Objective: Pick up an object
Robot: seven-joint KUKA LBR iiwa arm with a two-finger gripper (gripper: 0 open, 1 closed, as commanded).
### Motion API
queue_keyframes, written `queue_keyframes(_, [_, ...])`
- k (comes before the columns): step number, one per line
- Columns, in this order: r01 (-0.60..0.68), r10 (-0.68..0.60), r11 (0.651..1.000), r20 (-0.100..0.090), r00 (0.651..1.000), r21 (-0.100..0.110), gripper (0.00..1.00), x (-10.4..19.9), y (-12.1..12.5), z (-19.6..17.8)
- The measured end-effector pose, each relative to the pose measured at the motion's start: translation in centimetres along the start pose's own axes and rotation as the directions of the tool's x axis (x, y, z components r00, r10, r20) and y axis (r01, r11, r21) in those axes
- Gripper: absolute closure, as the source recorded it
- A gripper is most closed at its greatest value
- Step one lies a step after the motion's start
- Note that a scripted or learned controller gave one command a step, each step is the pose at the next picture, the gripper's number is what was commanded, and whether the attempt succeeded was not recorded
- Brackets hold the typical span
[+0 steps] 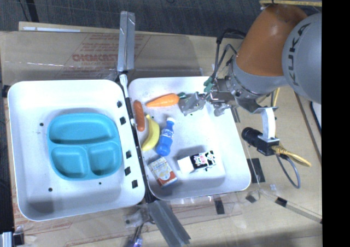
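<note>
My gripper (198, 103) hangs over the upper right part of the right bin (232, 147), just right of the carrot's green tip. The orange carrot (162, 100) lies near the bin's back wall. Along the left wall lie a red-brown sausage (140, 116) and a yellow banana (151, 134). A small blue bottle (165, 138) lies beside the banana. Nearer the front sit a small orange-labelled carton (162, 170) and a white carton with black cow spots (201, 161). I see nothing held in the gripper.
The left bin (22, 131) holds a blue compartment tray (85, 145). A metal divider post (126, 38) rises between the bins at the back. The arm's orange band (268, 35) and cables (273, 147) lie to the right of the right bin.
</note>
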State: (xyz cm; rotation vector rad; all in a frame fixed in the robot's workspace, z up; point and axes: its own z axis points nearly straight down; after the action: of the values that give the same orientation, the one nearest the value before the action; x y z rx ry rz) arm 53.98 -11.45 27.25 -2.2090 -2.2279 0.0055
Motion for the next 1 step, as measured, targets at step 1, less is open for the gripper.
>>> queue_keyframes(1, [0.033,-0.033,0.999,0.000,0.999,0.002,0.00,1.07,-1.20,11.59])
